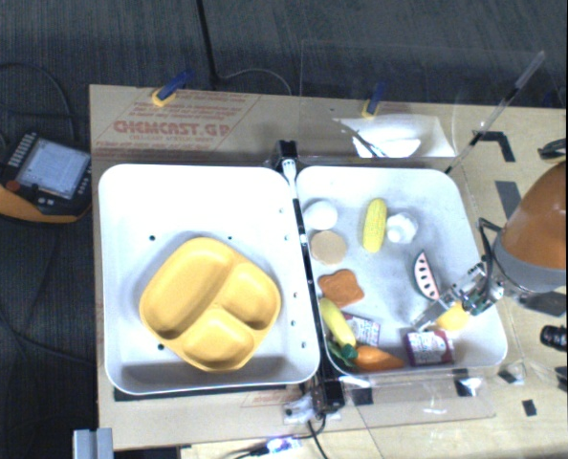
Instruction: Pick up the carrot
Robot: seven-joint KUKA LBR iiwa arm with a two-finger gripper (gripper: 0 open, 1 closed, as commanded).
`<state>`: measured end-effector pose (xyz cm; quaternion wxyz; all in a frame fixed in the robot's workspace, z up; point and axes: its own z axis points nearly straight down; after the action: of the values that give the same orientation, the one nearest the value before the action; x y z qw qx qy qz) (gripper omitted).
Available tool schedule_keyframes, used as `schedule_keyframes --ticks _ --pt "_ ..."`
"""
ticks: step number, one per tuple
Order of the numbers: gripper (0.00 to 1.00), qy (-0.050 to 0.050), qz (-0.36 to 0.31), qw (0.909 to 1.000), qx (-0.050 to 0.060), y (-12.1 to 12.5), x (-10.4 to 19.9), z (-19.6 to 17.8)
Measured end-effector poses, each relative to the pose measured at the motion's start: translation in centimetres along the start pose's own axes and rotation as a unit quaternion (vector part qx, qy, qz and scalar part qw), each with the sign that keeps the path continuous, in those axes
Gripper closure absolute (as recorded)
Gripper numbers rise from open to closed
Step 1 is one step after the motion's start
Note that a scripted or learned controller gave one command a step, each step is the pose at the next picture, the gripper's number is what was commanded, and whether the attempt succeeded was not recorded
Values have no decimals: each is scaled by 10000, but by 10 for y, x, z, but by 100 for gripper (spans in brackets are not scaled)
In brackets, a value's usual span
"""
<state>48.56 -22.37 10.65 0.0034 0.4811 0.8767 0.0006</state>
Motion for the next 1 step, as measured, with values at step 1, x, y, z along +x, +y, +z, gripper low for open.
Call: schedule_keyframes --ticks 1 --pt "0 -60 -480 9988 -1 21 31 16"
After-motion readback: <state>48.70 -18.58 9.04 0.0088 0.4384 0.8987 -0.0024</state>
